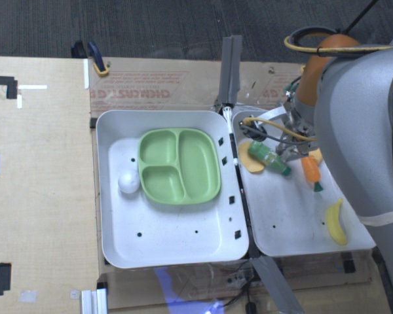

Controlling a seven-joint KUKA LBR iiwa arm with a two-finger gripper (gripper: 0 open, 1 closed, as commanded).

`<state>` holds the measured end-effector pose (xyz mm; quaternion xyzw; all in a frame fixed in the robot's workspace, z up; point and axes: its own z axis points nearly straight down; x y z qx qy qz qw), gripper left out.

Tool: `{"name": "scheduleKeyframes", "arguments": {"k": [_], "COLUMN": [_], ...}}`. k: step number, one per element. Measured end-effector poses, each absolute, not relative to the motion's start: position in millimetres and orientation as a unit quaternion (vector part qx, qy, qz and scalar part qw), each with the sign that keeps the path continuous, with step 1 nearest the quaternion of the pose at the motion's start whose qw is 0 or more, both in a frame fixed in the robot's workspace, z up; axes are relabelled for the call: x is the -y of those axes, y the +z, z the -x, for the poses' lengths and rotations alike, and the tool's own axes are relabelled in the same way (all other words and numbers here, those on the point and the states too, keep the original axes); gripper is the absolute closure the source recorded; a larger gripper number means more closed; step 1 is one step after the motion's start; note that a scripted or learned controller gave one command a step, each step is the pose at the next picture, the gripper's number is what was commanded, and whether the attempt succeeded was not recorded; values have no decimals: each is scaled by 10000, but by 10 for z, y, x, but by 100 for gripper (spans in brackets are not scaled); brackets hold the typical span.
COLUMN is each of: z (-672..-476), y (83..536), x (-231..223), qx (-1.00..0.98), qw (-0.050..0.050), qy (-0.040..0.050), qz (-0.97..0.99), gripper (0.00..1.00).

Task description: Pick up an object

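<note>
Camera view: end effector (pixel 283 142), grip state unclear, crowding green bottle (pixel 270 157) near right bin's (pixel 281 231) divider edge.

Dark carpet floor (pixel 150 12); plywood bench (pixel 39 195)

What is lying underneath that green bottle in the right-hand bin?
The green plastic bottle lies slanted across a flat tan round piece, whose left side peeks out. Whatever sits beneath the bottle's upper end is covered by the robot's hand and its cables.

green tray (pixel 180 165) | white ball (pixel 128 183) | yellow banana (pixel 335 223) | orange carrot (pixel 310 169)
</note>
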<state>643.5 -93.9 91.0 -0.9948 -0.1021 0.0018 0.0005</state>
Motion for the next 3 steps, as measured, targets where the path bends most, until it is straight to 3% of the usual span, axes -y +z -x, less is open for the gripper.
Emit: {"name": "scheduleKeyframes", "arguments": {"k": [1, 2, 3], "z": [-6524, -6523, -6456], "y": [1990, 1988, 1690], "x": [1329, 1328, 2002], "qx": [2029, 2031, 1091], "qw": [-1, -1, 3], "qy": [14, 16, 24], "qz": [9792, 9792, 9940], "gripper": [100, 0, 0]}}
